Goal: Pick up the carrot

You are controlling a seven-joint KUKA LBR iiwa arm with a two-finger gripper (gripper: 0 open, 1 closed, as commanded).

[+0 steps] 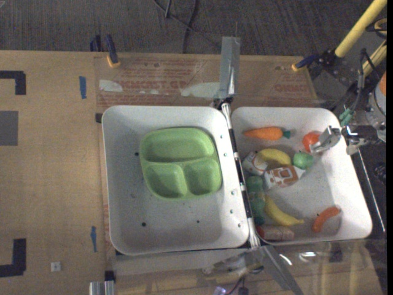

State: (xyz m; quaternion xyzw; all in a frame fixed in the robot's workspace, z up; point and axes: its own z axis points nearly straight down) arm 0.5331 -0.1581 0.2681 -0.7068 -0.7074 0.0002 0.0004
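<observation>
— How many carrots do you count?
— One carrot, lying near my right bin's far edge. Two bananas also; a green tray fills the left bin.
— Anything crowding it?
— A red piece just beside my gripper.
— Your hand?
— At the bin's right edge, reaching in; I cannot tell its spread.

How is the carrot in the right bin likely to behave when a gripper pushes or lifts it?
The carrot looks like smooth moulded plastic, so probably stiff and light. Its rounded, tapered body lies flat on the bin floor, so a side push may roll it. The glossy skin could slip under an off-centre pinch.
</observation>
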